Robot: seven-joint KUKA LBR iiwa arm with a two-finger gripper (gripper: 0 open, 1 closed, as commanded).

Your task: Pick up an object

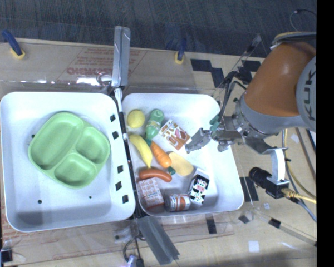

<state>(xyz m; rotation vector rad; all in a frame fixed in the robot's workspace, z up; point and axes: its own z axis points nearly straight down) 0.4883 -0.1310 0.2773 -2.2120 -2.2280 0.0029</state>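
Grey gripper (200, 139) is hovered empty, jaw gap unreadable; the carton (174, 134) at nine o'clock should be squarely straddled before closing.

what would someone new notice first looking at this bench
Probably the bright green divided plate lying alone in the left bin. Next comes the heap of toy food in the right bin: a lemon, a banana, a carrot and a sausage. The grey arm's hand hangs over that bin's right half.
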